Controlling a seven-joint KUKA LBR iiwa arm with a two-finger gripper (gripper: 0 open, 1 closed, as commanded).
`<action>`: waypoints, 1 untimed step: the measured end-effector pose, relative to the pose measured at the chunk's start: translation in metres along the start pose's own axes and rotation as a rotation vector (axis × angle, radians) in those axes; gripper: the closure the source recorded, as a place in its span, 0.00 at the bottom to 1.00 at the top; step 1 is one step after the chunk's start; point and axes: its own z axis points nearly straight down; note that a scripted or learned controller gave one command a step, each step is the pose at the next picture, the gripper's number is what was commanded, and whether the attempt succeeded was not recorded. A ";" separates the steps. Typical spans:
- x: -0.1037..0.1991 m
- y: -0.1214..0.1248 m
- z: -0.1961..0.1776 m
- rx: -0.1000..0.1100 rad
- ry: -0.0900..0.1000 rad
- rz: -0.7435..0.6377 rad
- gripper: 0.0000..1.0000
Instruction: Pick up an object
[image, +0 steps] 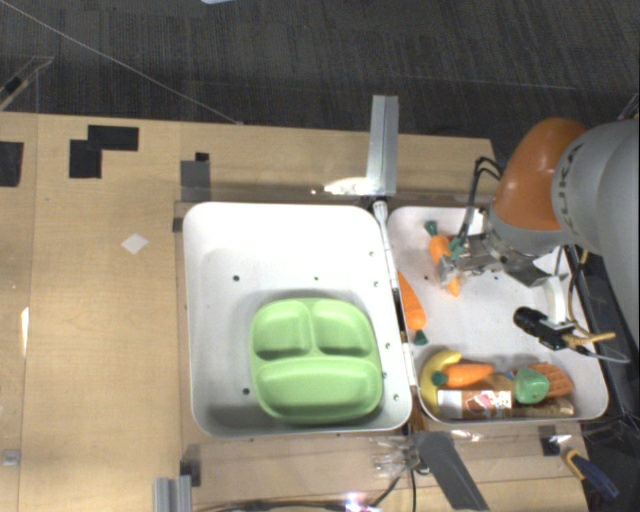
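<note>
My gripper (455, 264) is down in the right bin (500, 310), near its back left part. It sits right over a small orange carrot-like piece (440, 247), whose ends stick out above and below the gripper's tip. A second orange carrot (412, 305) lies along the bin's left wall. Several toy foods crowd the front of the bin: a yellow banana (436, 366), an orange carrot (468, 375), a bottle with a red label (480, 402) and a green and orange piece (540, 385).
The left bin (230, 260) holds a green divided plate (316, 356) at its front right. A black clip with cables (545, 328) hangs over the right bin's right side. A metal post (383, 145) stands behind the wall between the bins.
</note>
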 end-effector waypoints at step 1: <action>0.069 0.060 -0.082 0.014 0.000 -0.045 1.00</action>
